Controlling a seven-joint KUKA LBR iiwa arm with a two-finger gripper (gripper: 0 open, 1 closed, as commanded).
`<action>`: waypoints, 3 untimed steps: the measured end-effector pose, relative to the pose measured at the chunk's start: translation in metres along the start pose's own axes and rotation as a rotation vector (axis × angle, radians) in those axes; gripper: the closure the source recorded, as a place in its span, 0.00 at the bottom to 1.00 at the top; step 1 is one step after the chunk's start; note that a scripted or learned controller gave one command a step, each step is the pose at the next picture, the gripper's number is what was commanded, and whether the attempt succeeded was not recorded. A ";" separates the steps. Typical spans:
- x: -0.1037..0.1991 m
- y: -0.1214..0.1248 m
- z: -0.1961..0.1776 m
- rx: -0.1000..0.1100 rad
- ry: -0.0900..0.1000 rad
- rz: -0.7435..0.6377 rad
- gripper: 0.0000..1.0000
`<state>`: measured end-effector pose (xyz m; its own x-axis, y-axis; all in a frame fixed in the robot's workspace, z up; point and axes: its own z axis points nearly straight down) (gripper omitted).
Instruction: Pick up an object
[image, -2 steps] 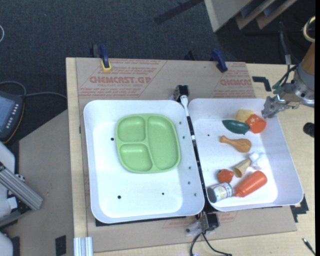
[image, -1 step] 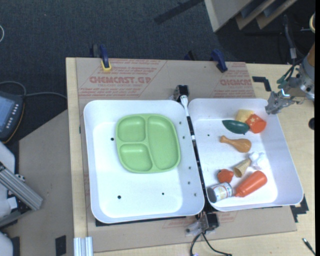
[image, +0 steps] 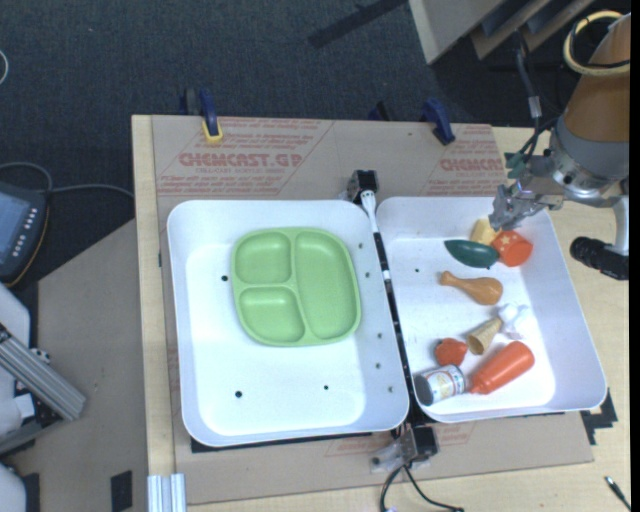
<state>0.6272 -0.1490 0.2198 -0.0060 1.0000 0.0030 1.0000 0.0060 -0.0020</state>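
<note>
The gripper (image: 512, 203) hangs just above the orange tomato (image: 513, 248) in the right bin (image: 570, 300), seemingly positioned to grasp; its opening cannot be told.

The robot arm (image: 598, 105) comes in from the top right corner. The part you can see is fat and round — orange on top, then grey lower down near the wrist. It leans down and to the left. At its end sits the tool (image: 507, 212), small and made of grey metal, with thin wires running along it. The tool points down, low over the far side of the right bin. Its tips are too small and blurry to see well — they look dark and close together.
</note>
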 end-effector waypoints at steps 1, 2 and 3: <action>0.056 0.007 0.006 0.000 0.000 0.000 1.00; 0.073 0.016 -0.005 -0.006 -0.003 0.003 1.00; 0.069 0.006 0.005 0.001 -0.003 0.006 1.00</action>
<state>0.6325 -0.0796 0.2154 0.0004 1.0000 0.0002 1.0000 -0.0004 -0.0031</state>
